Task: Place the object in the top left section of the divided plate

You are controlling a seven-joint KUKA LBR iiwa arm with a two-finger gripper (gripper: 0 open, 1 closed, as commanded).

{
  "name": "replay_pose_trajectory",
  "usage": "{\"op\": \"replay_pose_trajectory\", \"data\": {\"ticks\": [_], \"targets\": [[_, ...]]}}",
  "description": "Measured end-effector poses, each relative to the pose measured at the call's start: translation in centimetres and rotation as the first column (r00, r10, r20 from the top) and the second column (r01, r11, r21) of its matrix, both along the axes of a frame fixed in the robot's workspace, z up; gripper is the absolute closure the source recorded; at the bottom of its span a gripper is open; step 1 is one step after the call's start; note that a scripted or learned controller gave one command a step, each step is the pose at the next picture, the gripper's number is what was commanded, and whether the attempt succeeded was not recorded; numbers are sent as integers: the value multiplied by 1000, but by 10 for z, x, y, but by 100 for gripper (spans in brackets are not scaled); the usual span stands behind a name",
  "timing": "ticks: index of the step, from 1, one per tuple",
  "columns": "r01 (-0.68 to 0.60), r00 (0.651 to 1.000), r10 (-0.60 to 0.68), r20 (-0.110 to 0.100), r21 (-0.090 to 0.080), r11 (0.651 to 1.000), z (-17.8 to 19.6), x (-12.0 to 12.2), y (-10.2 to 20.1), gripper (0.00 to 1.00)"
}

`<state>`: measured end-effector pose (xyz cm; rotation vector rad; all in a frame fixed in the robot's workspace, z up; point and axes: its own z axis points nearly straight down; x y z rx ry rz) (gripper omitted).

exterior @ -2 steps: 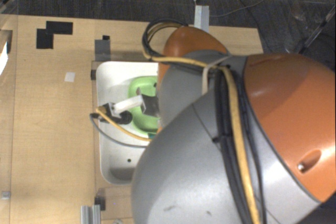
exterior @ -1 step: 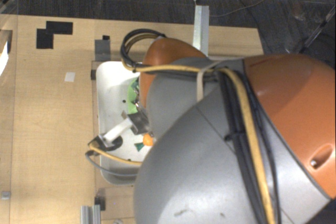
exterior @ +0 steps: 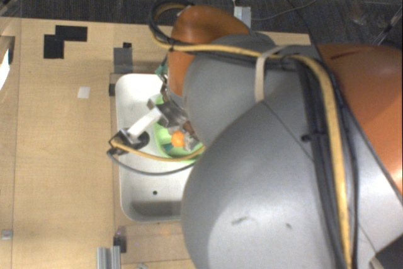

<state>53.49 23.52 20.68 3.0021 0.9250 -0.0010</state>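
The grey arm with its orange band fills the right and middle of the camera view and covers most of the bins. My gripper (exterior: 171,115) hangs low over the near-left bin, right above a green divided plate (exterior: 165,135), of which just a small curved piece peeks out beside the wrist. A small orange object (exterior: 178,140) sits on that visible piece of plate, close under the gripper. Whether the gripper touches it is hidden, and the plate's sections cannot be made out.
The white bin (exterior: 135,186) has bare floor toward the front and left wall. Wooden bench surface (exterior: 56,154) stretches to the left, with black marker shapes (exterior: 63,40) near the back edge. A yellow cable (exterior: 157,157) loops over the bin.
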Motion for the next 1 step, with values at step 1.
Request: {"op": "replay_pose_trajectory", "data": {"ticks": [1], "targets": [[-117,993,117,0,1,993,28,-43,-38,100]]}}
